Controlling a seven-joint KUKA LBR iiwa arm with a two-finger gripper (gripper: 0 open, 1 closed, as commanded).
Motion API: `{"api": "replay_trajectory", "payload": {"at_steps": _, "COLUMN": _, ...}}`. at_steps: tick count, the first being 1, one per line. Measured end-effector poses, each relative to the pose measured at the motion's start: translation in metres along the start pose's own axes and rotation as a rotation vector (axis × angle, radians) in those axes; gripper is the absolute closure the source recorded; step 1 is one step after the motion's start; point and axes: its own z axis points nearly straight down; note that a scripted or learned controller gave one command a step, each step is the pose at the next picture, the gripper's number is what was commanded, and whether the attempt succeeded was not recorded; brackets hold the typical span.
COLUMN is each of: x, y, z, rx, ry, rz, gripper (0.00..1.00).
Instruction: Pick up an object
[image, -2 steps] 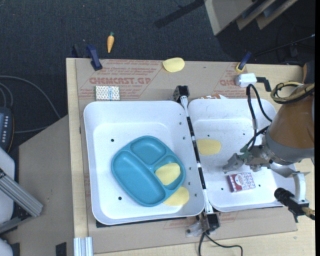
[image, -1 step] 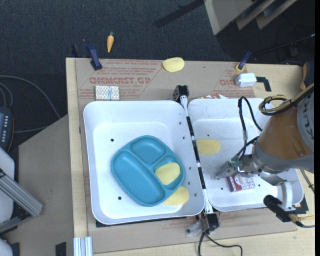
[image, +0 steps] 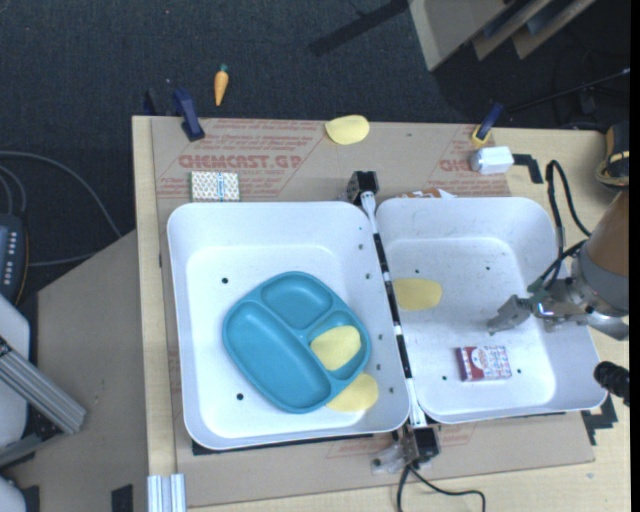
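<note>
In the right bin (image: 470, 225) a small red and white packet (image: 485, 362) lies flat near the front. A pale yellow piece (image: 416, 293) rests against that bin's left wall. My gripper (image: 521, 311) hangs over the right side of this bin, above and to the right of the packet and apart from it. It is open and holds nothing. One grey finger (image: 501, 318) sticks out to the left. The arm (image: 608, 262) comes in from the right edge.
The left bin (image: 200, 240) holds a blue divided plate (image: 285, 340) with a yellow piece (image: 337, 345) in one compartment. Another yellow piece (image: 355, 394) lies by the plate's front edge. On the bench behind lie a yellow lump (image: 347, 129), a patterned packet (image: 215, 185) and a white block (image: 494, 159).
</note>
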Motion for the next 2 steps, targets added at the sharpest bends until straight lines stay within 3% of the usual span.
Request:
{"api": "replay_trajectory", "payload": {"at_steps": 1, "x": 0.068, "y": -0.015, "z": 0.047, "rx": 0.002, "ry": 0.002, "rz": -0.002, "gripper": 0.0}}
{"api": "replay_trajectory", "payload": {"at_steps": 2, "x": 0.063, "y": -0.014, "z": 0.061, "rx": -0.003, "ry": -0.001, "rz": 0.001, "gripper": 0.0}}
